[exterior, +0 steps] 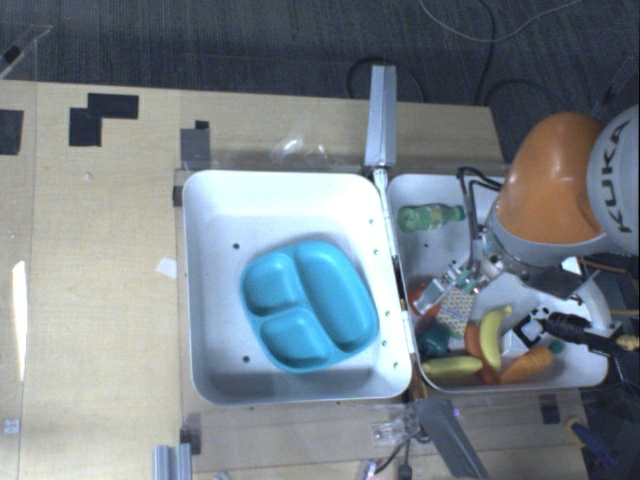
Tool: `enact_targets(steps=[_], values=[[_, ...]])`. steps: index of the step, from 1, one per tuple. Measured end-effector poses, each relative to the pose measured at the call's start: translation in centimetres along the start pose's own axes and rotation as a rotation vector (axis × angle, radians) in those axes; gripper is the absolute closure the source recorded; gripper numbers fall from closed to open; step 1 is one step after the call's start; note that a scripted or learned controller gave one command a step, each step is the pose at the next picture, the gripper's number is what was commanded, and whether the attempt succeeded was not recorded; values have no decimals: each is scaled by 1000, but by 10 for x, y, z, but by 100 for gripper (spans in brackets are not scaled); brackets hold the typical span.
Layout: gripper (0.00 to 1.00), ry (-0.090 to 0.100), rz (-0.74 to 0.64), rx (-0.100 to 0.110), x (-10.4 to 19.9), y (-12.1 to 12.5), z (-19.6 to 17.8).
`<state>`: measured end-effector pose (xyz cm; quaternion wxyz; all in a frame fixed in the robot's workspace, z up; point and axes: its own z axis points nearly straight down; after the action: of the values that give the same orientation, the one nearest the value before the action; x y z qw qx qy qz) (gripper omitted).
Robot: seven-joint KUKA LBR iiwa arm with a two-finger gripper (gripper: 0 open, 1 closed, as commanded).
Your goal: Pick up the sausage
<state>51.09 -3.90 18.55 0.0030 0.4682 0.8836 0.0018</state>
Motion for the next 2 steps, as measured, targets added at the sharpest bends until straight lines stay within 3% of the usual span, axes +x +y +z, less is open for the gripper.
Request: enact_targets(steps=[1, 2], values=[[0, 1, 4, 1, 16, 31, 0], [0, 1, -3, 2, 32, -5, 1]])
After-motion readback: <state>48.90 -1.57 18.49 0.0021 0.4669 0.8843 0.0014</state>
